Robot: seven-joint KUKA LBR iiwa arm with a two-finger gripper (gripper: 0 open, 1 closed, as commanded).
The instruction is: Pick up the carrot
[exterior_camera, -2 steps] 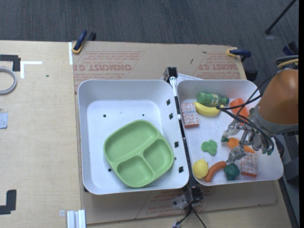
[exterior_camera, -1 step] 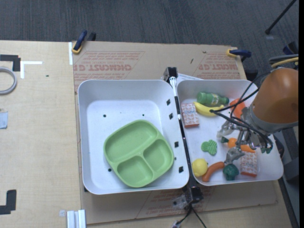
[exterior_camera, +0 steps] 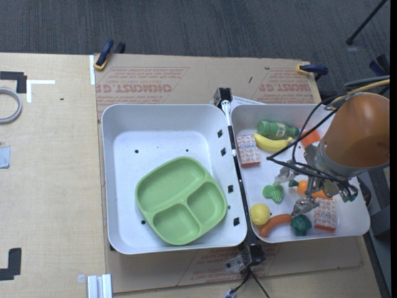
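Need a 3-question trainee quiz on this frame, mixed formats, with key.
1. True or false: the orange carrot with green leafy top lies in the right white bin.
2. What rests in the left white bin? A) green divided plastic tray B) yellow banana C) red-and-white carton
3. Fill in: the small yellow lemon lies just ___ of the carrot in the camera view.

Key: 1 true. 2 A. 3 left. The end effector hovers over the right bin, above the carrot.
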